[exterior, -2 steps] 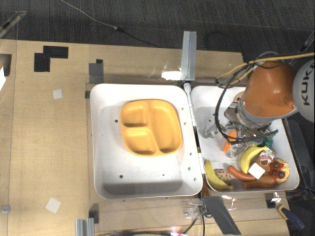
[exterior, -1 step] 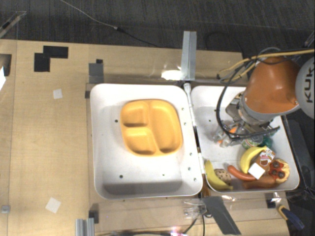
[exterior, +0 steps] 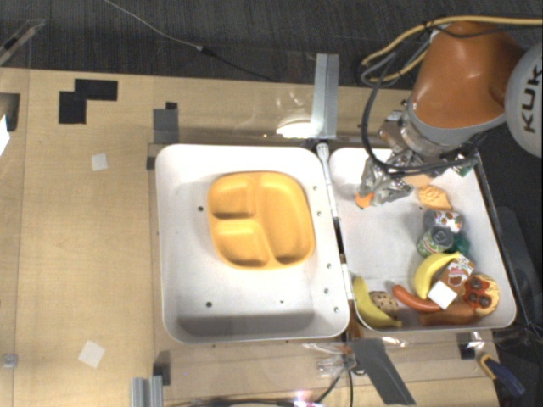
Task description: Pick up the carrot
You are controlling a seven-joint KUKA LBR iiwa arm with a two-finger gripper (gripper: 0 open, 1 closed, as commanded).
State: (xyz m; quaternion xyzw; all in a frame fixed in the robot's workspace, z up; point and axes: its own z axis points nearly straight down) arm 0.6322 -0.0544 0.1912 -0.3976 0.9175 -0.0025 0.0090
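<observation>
Along the near edge of the right bin [exterior: 501, 312] a heap of toy food is lying: a banana [exterior: 431, 271], a smaller yellow piece [exterior: 373, 303] in the near left corner, and a long orange-red stick [exterior: 414, 299] between them. Just beyond the heap, two small cans [exterior: 441, 231] are standing against the bin's right side, with an orange wedge [exterior: 434, 196] behind them.

Farther in, I am hanging my end effector [exterior: 383, 186] over the far left part of this bin. A small orange stub [exterior: 363, 199] is showing at its lower left tip, and I am taking that to be the carrot, touching or just beside my end effector. I cannot tell whether the end effector is spread or pressed together, nor whether the carrot is lifted off the bin floor.

So I am judging the reach as made and the grasp as unproven; a clear lift is what is left. In the left bin [exterior: 170, 253], a yellow divided plate [exterior: 254, 219] is sitting untouched
</observation>
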